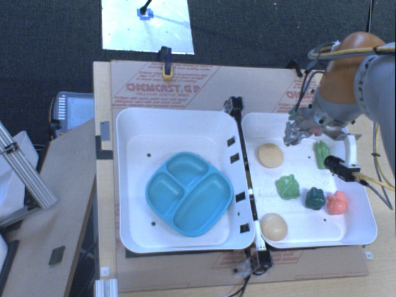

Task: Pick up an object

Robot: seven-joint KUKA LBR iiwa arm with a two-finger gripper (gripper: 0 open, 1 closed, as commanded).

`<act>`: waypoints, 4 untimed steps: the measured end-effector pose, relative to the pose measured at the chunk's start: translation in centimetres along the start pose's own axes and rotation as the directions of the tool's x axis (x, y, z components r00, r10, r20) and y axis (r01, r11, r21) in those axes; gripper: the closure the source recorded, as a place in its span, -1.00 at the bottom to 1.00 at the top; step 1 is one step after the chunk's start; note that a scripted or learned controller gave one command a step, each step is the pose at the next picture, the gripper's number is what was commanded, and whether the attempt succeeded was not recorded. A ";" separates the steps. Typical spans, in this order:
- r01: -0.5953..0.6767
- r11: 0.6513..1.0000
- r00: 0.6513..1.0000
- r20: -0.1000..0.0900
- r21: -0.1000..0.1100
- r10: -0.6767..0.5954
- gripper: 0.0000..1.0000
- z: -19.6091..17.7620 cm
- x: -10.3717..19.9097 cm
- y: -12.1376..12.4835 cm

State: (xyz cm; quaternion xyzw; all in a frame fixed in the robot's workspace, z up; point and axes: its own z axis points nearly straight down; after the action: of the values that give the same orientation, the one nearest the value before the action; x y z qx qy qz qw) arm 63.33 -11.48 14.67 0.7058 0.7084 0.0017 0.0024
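The right bin (356, 231) holds several small objects: a tan round piece (270, 155), a second tan round piece (274, 226), a light green lump (287, 186), a dark green pepper-like piece (315, 198), an orange-pink piece (336, 203) and a green elongated piece (321, 153). My gripper (296, 132) hangs over the back of the right bin, just right of and behind the upper tan piece. Nothing shows between its fingers.
The left bin (133, 129) holds a blue divided plate (188, 193). A black clamp strip (242, 166) runs between the two bins. The grey arm with its orange band (352, 67) comes in from the right. A yellow clamp (167, 67) sits at the back of the bench.
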 end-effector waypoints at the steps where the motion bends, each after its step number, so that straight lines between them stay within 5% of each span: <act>1: 0.001 1.000 1.000 0.000 -0.001 -0.001 1.00 -4.5 -0.3 0.5; 3: 0.002 1.000 1.000 0.000 -0.003 -0.002 1.00 -14.6 -0.6 1.5; 4: 0.004 1.000 1.000 -0.002 0.007 -0.004 1.00 -12.6 3.9 -0.8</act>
State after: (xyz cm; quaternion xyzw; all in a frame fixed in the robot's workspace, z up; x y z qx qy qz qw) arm 62.39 -7.61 27.21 0.7043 0.7099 -0.0001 -0.0008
